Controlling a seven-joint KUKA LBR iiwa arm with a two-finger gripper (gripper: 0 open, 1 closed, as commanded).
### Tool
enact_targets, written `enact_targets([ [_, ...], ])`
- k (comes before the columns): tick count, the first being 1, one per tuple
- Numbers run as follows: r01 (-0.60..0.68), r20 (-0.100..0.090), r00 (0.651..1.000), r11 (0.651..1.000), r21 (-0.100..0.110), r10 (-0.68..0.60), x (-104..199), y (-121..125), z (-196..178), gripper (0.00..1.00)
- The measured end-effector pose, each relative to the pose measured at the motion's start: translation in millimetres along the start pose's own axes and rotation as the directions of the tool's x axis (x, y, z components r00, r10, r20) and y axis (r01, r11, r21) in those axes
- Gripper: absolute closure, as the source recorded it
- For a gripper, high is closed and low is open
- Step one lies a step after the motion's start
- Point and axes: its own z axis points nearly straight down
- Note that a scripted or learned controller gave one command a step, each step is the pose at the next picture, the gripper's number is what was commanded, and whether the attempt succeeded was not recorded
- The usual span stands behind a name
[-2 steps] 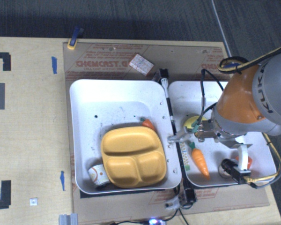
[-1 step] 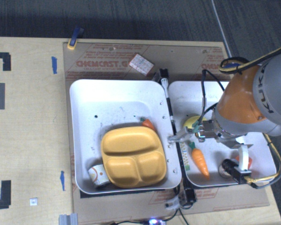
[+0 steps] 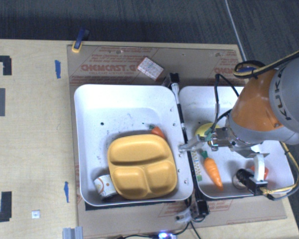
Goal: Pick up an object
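Basically, gripper [image 3: 205, 142] hovers low in the right bin [image 3: 224, 96]; cannot tell how it is set. Carrot [image 3: 212, 172] lies just at its 5 o'clock, near bin's left wall. Advice: centre over carrot's thick end, descend straight.

A single fixed camera looks down at a slant from above the surface [image 3: 30, 148], far enough off to take in both white bins [image 3: 87, 133] whole. The arm [image 3: 261, 106] enters from three o'clock.
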Motion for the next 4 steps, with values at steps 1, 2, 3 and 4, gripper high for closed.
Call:
enact_targets([
  [1,0.000,0.001,1.000,1.000,-0.001,0.000,-1.3,-0.2,0.6,0.00],
  [2,-0.001,0.002,1.000,1.000,-0.002,0.001,-2.2,-0.4,1.1,0.00],
  [3,-0.002,0.003,1.000,1.000,-0.003,0.002,-3.2,-0.6,1.5,0.00],
  [4,-0.002,0.003,1.000,1.000,-0.003,0.002,-3.3,-0.6,1.6,0.00],
])
